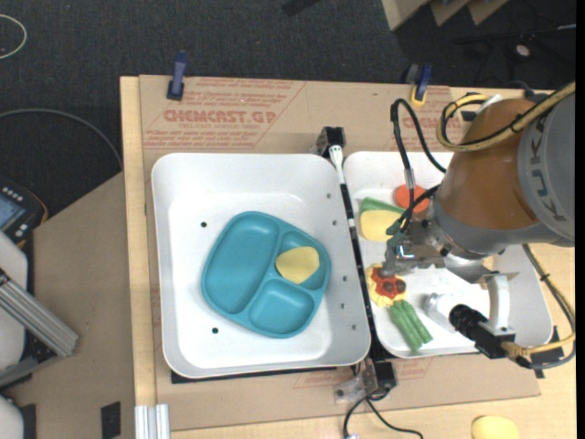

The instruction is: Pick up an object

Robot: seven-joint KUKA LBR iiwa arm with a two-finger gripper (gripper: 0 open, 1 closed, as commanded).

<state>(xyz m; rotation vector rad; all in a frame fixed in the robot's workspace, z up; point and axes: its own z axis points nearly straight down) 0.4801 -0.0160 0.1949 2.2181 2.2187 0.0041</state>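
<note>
In the right bin (535, 323) lie a small red and yellow toy (388, 284), a green pod-shaped piece (410, 324), a yellow and green piece (375, 220) and an orange piece (405, 195). My gripper (398, 258) hangs low over the bin's left side, just above the red and yellow toy and below the yellow and green piece. The arm's grey and orange body hides much of the bin's middle and back. No object is visibly lifted off the bin floor.
The left bin (183, 190) holds a blue divided plate (247, 273) with a pale yellow piece (297, 263) in its right compartment. A black divider rail (347, 218) runs between the bins. Cables (407, 140) loop over the right bin's back edge.
</note>
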